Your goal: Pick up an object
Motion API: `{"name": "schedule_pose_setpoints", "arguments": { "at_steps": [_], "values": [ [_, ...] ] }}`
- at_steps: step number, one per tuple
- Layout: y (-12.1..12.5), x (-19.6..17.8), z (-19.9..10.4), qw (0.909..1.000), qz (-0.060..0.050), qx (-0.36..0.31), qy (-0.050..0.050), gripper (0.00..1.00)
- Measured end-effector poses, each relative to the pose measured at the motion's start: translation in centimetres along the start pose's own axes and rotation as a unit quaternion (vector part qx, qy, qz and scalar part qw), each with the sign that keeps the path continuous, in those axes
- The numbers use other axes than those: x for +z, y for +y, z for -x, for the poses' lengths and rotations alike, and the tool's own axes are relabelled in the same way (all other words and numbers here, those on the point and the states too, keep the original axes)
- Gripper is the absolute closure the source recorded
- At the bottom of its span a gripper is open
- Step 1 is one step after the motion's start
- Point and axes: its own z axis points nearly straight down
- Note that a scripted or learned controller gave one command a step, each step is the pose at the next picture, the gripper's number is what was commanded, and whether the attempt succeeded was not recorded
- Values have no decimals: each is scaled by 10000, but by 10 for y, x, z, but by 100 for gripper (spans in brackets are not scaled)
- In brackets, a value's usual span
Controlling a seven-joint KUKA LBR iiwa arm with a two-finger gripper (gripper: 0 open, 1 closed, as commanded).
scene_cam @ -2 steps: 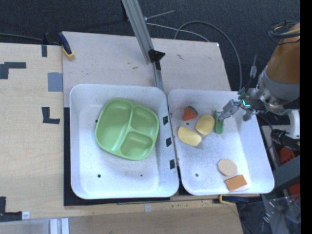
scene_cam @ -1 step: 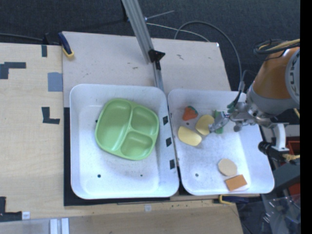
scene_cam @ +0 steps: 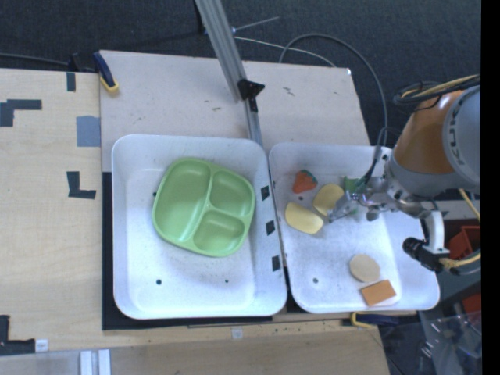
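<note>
Pincer (scene_cam: 341,209) over right bin (scene_cam: 414,287), seemingly touching yellow piece (scene_cam: 327,198).

Left white bin (scene_cam: 125,233) holding a green compartment plate (scene_cam: 205,207), tilted slightly; right white bin (scene_cam: 414,287) adjoining it. Pale worktop (scene_cam: 180,92) beneath, with grey tape patches (scene_cam: 88,130) at left and a blue-and-yellow clamp (scene_cam: 105,72) at its upper left corner. Metal rail (scene_cam: 223,33) slanting from above; dark carpet (scene_cam: 351,14) behind
</note>
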Motion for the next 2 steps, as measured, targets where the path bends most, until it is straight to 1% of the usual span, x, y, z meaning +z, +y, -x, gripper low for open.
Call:
{"name": "schedule_pose_setpoints", "arguments": {
  "at_steps": [1,2],
  "values": [
    [0,39,0,10000,30,-2,-11,0],
    [0,28,-1,10000,28,-9,-2,100]
  ]
}}
